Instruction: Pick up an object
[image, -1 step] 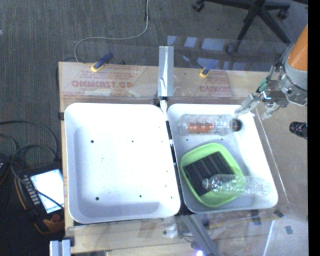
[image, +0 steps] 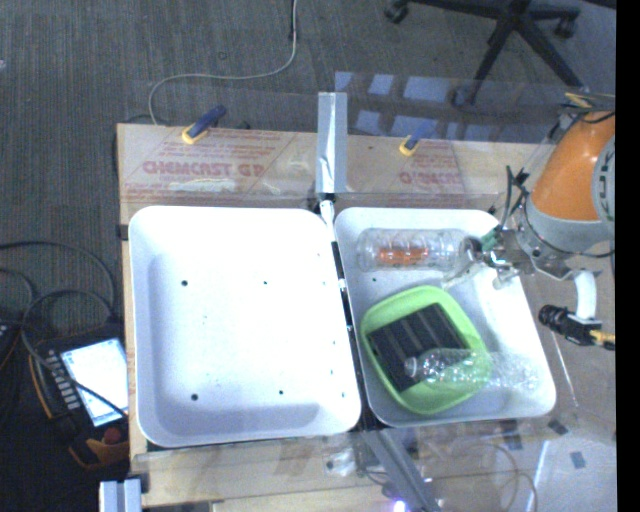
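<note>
Bins (image: 240, 225): 2 | bottles (image: 410, 248): 2 | green bowl (image: 385, 312): 1 | gripper (image: 497, 262) grip: cannot tell

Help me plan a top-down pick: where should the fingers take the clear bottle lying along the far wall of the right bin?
Probably across the middle of the clear bottle, coming straight down. It lies on its side, long axis running left to right along the far wall of the right bin, so the fingers should close across its narrow width. Its body lies apart from the green bowl; the wall side looks tight.
</note>
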